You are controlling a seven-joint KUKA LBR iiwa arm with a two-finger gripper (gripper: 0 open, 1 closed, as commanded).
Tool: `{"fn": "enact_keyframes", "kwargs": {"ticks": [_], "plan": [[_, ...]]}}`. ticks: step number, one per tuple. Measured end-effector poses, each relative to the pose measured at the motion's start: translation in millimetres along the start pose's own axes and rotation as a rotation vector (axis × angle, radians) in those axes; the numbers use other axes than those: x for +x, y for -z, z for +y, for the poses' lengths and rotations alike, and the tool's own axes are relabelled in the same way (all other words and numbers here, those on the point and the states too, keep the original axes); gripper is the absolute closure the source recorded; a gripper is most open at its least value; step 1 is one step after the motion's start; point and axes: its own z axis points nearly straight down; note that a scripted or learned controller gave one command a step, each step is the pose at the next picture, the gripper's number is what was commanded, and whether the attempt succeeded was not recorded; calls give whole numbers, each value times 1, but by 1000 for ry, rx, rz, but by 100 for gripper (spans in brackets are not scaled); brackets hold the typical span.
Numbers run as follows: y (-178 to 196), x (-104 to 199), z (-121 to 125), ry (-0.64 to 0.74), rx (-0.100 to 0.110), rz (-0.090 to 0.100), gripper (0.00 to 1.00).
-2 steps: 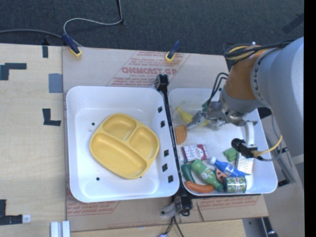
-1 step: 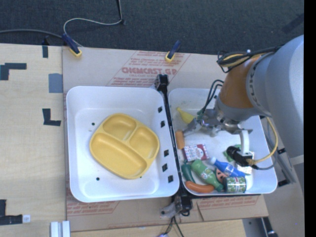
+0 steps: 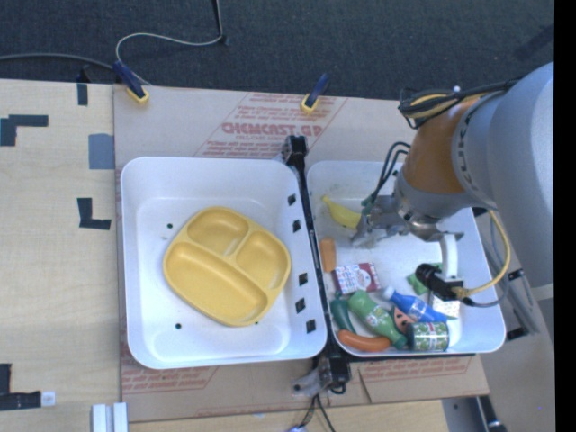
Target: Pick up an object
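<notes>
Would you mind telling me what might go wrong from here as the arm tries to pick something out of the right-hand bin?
The pincer sits low beside the banana, which lies near the divider between the bins; a grasp there may hit that wall. The other items, such as the green bottle and can, are crowded together at the near end, so a pick there may catch two things or slip.
</notes>
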Motion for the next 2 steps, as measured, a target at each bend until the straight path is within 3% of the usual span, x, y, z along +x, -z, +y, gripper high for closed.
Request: {"fn": "enact_keyframes", "kwargs": {"ticks": [1, 2], "plan": [[0, 0, 0, 0, 0, 0, 0], [-9, 8, -52, -1, -2, -1, 0]]}}
